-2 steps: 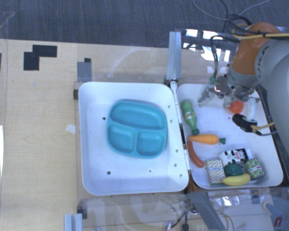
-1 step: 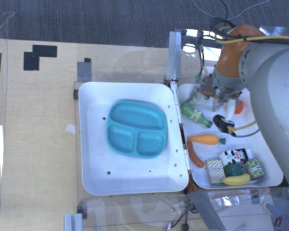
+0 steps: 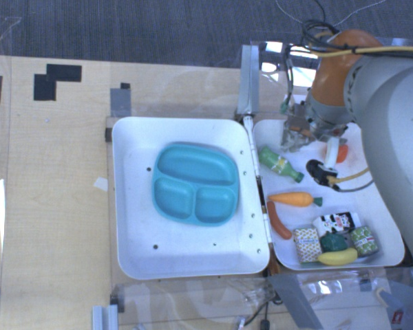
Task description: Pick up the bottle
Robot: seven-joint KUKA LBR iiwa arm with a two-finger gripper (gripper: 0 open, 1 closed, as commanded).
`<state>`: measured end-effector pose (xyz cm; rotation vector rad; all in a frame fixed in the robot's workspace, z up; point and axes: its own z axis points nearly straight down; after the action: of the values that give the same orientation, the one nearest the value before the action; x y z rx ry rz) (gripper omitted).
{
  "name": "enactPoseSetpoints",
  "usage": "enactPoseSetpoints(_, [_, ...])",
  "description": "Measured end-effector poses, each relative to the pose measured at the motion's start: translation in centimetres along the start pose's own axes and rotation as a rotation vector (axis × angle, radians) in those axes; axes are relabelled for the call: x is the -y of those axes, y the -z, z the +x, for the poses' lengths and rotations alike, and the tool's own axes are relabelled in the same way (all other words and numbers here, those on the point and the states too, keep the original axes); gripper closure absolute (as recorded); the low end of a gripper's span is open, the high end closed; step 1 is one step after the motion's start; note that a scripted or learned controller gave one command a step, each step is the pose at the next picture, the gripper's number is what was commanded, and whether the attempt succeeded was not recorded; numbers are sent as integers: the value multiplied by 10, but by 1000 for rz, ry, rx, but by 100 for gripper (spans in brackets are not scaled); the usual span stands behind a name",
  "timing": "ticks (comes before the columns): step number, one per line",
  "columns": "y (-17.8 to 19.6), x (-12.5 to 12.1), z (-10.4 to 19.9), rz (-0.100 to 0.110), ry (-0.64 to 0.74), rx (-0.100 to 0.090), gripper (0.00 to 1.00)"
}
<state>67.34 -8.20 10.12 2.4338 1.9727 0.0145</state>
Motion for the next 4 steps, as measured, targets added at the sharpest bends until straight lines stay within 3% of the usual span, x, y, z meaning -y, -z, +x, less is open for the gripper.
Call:
enactPoseSetpoints(1, [87,4,10,5,92,0,100])
enactPoseSetpoints(2, [86,4,10,6,92,1,0])
enactPoseSetpoints(3, [-13,9,-5,5,269,0,0])
enactPoseSetpoints(4, [0,7,-4,-2,271,-2,100])
